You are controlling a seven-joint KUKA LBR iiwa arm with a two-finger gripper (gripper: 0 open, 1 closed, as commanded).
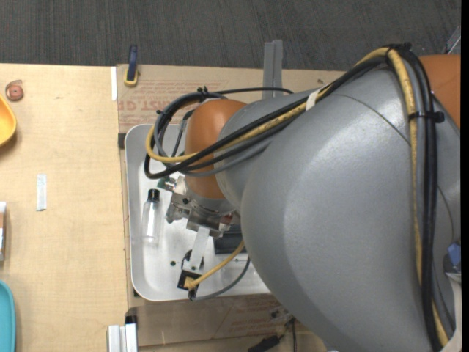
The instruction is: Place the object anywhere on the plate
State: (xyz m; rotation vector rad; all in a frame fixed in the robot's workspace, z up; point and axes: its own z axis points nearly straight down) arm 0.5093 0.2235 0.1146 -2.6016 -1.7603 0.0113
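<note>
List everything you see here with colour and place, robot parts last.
bin: one, white, mid-bench, largely under the arm
vial: one, clear with black cap, in the bin near its left wall
cardboard sheet: one, brown, beneath the bin
clamp: one, blue, at the cardboard's far left corner
disc: one, pinkish, bench far left
curved thing: one, yellow-orange, cut by left edge
strip: one, pale, bench left of the bin
teal thing: one, lower left corner
arm: one, grey with orange band, from the right
hand: one, metallic, over the bin
</note>
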